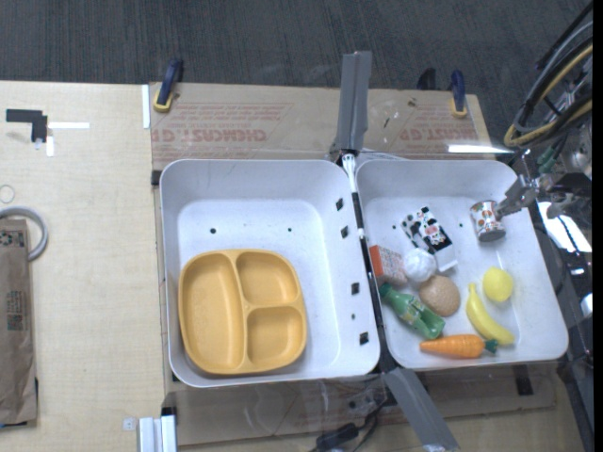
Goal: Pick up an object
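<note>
Two shallow white bins sat side by side on the counter (75,252), the left bin (254,182) in the middle of the frame and the right bin (443,172) toward the right. In the left bin lay a yellow divided plate (243,310), in its lower left part, with three compartments.

All the loose objects were in the right bin. A small can (487,220) with a red-and-white label stood near the upper right of that bin. The jaws (516,196) were at the bin's upper right rim, just beside the can, their thin tips reaching down toward it; I could not tell how far apart they were, nor whether they had hold of anything.

Near the bin's centre lay a black-and-white patterned carton (429,234), and just below it a pale round ball (419,266) touching a reddish packet (387,263) on its left. A brown, egg-shaped object (440,296) sat below the ball, beside a green bottle (412,312) lying slantwise. A lemon (497,284) sat to the right, a banana (487,319) curved just below it, and an orange carrot (456,347) lay along the bin's lower edge.

At the far left of the frame a brown paper bag (14,318) rested on the counter.
</note>
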You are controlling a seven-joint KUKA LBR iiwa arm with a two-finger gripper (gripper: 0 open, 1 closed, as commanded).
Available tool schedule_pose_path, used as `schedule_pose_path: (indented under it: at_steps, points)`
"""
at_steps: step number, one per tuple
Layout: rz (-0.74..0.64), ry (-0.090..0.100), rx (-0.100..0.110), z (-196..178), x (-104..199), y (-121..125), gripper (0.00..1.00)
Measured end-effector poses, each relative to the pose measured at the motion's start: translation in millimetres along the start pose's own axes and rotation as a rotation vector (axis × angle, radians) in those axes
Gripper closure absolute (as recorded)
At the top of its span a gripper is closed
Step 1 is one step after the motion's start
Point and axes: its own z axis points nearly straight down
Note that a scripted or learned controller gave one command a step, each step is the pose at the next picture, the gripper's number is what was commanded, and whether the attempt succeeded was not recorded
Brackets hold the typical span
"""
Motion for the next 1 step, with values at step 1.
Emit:
schedule_pose_path:
  at_steps: [1]
  points:
    - [-0.080, 0.001, 0.001, 141.5, -15.3, -59.6, 0.00]
